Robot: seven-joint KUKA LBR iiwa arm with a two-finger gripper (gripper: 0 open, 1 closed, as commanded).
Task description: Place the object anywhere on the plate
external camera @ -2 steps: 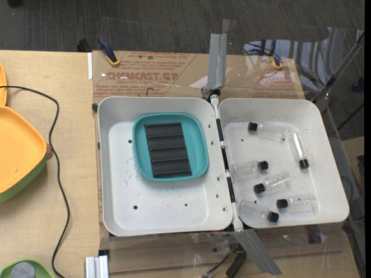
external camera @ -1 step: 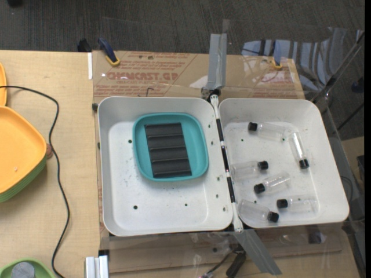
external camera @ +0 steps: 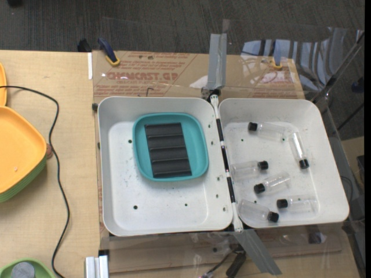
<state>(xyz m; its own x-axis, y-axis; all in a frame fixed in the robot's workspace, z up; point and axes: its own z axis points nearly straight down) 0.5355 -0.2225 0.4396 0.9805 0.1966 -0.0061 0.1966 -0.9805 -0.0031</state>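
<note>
Six clear capped vials (external camera: 275,183) are lying scattered in the right-hand white bin (external camera: 327,155), right of centre in the frame, while the teal plate (external camera: 200,149) is sitting in the upper middle of the left-hand bin (external camera: 116,178), carrying a dark ribbed insert (external camera: 167,150) across most of its floor; whether the hand is wide, narrow or holding anything cannot be told from this view. With every vial lying well apart from the plate, the task is judged to be at its picking stage. A clean pick is likely calling for a vial lying free of its neighbours, such as the one (external camera: 269,131) near the upper left of the right bin, gripped across its narrow body so it is not rolling away. The carry is then crossing the raised divide (external camera: 223,155) where the two bins are meeting, so lifting clear of both rims matters. Bare bin floor is ringing the plate, widest below it, and a low release over the ribs should be keeping a round vial from rolling off
</note>
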